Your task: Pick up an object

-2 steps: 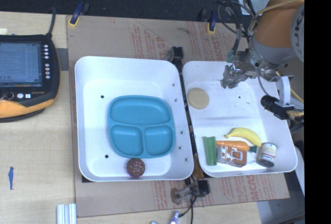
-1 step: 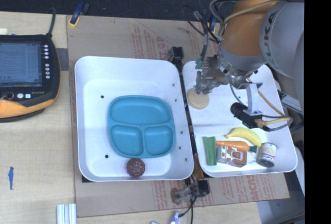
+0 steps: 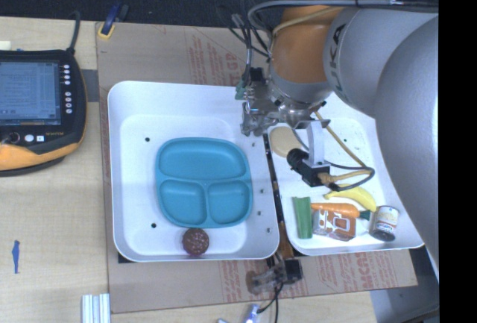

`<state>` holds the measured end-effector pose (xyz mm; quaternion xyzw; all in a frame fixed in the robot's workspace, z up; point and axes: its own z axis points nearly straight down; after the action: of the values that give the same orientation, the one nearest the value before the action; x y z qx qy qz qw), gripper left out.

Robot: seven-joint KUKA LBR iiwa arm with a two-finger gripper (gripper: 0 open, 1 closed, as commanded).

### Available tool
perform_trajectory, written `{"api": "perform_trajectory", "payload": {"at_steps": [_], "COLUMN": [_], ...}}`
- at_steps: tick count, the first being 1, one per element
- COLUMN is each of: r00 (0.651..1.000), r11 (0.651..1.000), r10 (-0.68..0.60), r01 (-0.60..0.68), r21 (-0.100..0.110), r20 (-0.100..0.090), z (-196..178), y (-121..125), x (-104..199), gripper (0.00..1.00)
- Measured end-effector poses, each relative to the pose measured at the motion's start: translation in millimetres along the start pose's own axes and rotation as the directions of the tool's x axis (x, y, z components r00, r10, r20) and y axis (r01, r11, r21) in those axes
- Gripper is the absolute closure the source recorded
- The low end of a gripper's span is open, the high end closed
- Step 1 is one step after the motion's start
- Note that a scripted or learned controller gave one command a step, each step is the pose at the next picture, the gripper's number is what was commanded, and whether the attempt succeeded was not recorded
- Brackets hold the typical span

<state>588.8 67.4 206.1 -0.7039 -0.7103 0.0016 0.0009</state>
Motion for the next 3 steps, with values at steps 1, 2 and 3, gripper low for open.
{"api": "perform_trajectory", "payload": {"at_steps": [1, 2, 3], "r00": [1.0, 1.0, 1.0], "r11": [1.0, 1.0, 1.0], "r10": [0.002, 0.003, -0.002], "r01": [-0.002, -0.003, 0.002], "r21": [0.0, -0.006, 0.002], "r20": [0.001, -0.001, 0.001], "z": [0, 92, 33], "y": [0, 25, -51], "x": [-1, 31, 117], "gripper": [0.0, 0.0, 0.0]}}
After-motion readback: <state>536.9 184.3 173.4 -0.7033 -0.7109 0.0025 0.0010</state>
